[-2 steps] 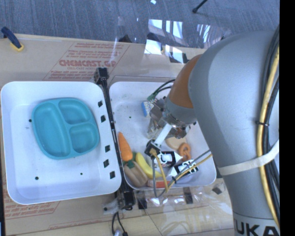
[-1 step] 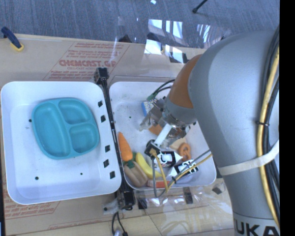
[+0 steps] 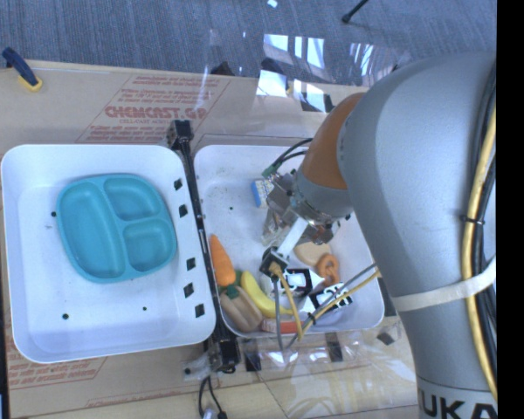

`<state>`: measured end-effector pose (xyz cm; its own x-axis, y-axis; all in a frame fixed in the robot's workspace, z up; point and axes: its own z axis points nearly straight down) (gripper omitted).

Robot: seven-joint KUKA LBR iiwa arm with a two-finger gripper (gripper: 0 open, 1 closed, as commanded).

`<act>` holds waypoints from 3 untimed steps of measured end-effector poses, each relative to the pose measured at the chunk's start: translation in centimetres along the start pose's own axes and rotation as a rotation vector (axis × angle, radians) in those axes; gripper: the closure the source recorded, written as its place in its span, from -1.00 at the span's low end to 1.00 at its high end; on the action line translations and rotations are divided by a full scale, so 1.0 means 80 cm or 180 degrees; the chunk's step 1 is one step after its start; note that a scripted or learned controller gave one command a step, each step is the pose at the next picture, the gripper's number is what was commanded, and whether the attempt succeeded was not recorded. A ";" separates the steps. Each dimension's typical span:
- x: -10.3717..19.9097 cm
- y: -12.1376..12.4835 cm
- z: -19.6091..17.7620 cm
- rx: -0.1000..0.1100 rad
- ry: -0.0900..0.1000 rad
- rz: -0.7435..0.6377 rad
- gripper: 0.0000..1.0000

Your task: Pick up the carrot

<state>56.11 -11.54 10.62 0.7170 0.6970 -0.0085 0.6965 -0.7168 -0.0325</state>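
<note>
**Ana:** Any writing you can read?

**Ben:** Red print on the brown paper (image 3: 140, 112) that covers the counter (image 3: 271, 400). The big line says "CHEMCAST GP", and the smaller lines under it are too blurred to read. Low on the grey arm (image 3: 428, 199), at the bottom right, the pale letters "UKA" can be made out.

**Ana:** And the carrot?

**Ben:** The carrot (image 3: 221, 260) is a plain orange cone with no markings. It lies in the right bin (image 3: 236, 160), close to that bin's left wall, with its pointed end toward the far side. Its wide end touches a yellow banana (image 3: 258, 295), and a brown roll-shaped piece (image 3: 236, 308) sits just beside both.

**Ana:** Where are the jaws?

**Ben:** They hang over the middle of the right bin, near the carrot but apart from it, to its right. I cannot tell whether they are spread or clenched, and nothing shows between them. The carrot rests on the bin floor.

**Ana:** What else is there?

**Ben:** A peach-coloured piece (image 3: 310, 253) and an orange ring (image 3: 328, 266) lie under the wrist. A teal divided plate (image 3: 115, 227) sits in the left bin (image 3: 26, 312).
</note>
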 end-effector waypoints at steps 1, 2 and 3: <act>0.000 0.000 0.000 0.0003 -0.0001 -0.0006 -1.00; 0.001 -0.002 -0.010 0.0029 -0.0009 -0.0039 1.00; 0.001 -0.002 -0.010 0.0031 -0.0010 -0.0044 -1.00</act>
<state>56.06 -11.38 11.42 0.7072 0.7069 -0.0112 0.7060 -0.7070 -0.0424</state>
